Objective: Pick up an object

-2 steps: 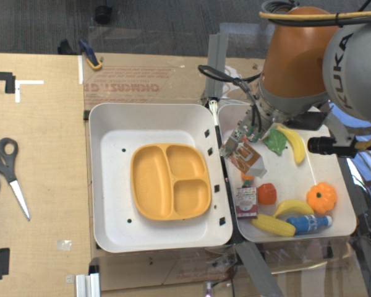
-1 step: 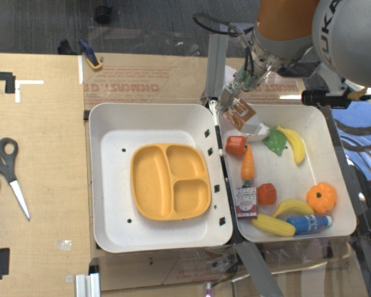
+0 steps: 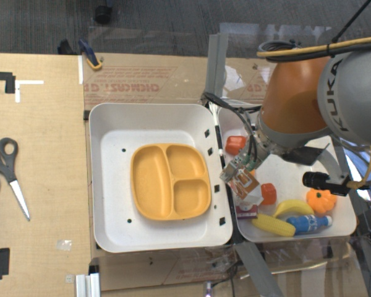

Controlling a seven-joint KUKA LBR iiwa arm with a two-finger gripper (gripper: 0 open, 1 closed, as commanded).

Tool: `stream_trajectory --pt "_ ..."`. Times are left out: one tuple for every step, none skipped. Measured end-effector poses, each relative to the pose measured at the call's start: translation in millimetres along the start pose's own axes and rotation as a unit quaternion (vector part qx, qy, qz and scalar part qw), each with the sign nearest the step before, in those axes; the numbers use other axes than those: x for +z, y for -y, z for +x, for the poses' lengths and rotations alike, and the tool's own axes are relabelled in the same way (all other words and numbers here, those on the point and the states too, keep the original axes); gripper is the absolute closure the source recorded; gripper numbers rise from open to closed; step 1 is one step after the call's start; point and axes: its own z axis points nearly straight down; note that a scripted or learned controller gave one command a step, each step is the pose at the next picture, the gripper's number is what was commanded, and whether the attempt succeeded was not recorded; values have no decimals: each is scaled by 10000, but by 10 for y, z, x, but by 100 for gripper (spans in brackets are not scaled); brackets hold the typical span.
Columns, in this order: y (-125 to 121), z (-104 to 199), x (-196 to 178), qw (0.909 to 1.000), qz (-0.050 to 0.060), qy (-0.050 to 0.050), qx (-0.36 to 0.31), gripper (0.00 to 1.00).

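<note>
Two white bins, smooth plastic w/ soft sheen. In the left one, a yellow-orange divided plate, matt plastic. Bench top looks like pale wood, matt, w/ brown cardboard at 12 o'clock of the left bin. Scissors at 9 o'clock: shiny metal blades, grey plastic handles. Arm: glossy orange band, smooth grey shell. Floor at 12 o'clock: dark, rough carpet-like weave.

The grey arm reaches from the right, wrist angled down-left.
</note>
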Motion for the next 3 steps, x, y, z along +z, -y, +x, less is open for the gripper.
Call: stream_trajectory --pt "-97 -532 -1126 9940 -5 13 1097 100" --pt "532 94 -1050 9819 6 1 1893 100" --pt "-80 66 -1518 9602 7 13 2795 100"
